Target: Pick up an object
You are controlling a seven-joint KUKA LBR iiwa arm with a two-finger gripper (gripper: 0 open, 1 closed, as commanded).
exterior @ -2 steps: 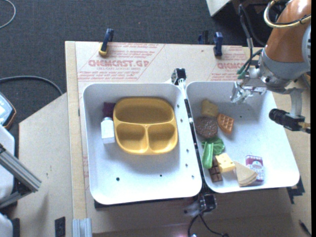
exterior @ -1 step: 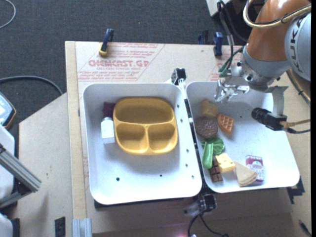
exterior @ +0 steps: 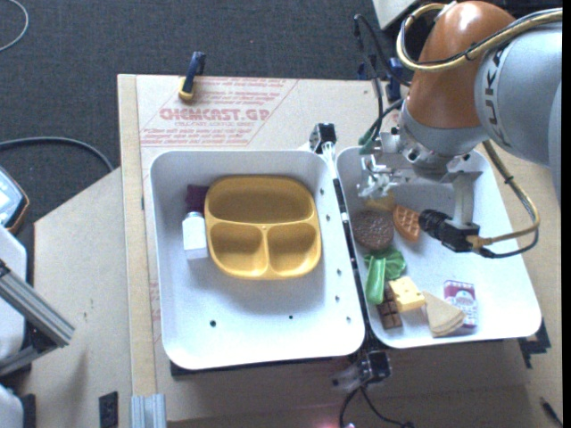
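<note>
- Dark carpet surrounds the counter (exterior: 143,364), which bears two white bins side by side.
- Left bin (exterior: 259,328): a yellow tray (exterior: 263,226), a small white bottle (exterior: 194,235) touching its left edge.
- Right bin (exterior: 508,301): the tool (exterior: 379,178) hangs low at the far end — whether it is apart or together, I cannot tell.
- Just below the tool lies a brown cookie (exterior: 375,230), a waffle (exterior: 408,222) beside it.
- Nearer the front — green pepper (exterior: 376,275), cheese (exterior: 409,293), chocolate (exterior: 388,314), bread (exterior: 443,316), small carton (exterior: 460,298).

You could read red print, "CHEMCAST GP", on the brown paper-covered board (exterior: 234,107) under the bins; smaller red lines around it stayed too blurred to make out.
</note>
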